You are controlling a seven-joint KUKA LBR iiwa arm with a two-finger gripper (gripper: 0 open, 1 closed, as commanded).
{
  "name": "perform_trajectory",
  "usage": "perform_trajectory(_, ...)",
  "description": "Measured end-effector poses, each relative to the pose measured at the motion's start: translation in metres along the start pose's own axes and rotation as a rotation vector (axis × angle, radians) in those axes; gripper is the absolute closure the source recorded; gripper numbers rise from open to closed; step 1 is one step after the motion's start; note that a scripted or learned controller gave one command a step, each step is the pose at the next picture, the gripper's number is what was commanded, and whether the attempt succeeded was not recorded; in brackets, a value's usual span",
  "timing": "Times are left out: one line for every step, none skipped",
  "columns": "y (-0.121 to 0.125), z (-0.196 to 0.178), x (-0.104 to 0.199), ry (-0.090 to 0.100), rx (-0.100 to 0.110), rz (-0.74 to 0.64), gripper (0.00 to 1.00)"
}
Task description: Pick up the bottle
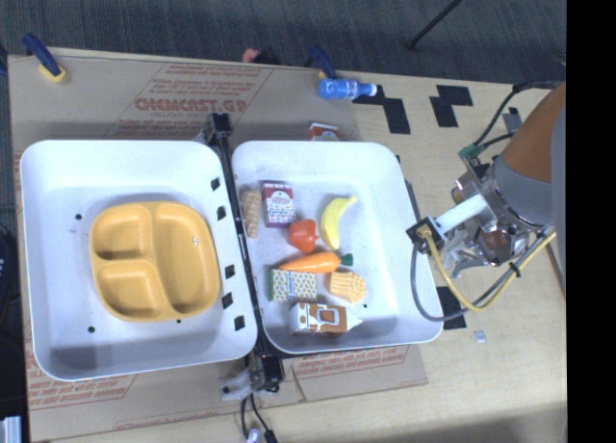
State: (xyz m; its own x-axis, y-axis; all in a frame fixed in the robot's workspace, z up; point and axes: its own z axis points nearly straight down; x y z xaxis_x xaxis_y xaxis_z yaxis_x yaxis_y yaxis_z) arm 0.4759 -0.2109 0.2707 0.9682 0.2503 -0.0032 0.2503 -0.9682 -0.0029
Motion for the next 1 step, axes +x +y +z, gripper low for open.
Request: perform_trajectory(-0.0006,0.0183,0.0001,-0.002,0.004,0.043,1.00)
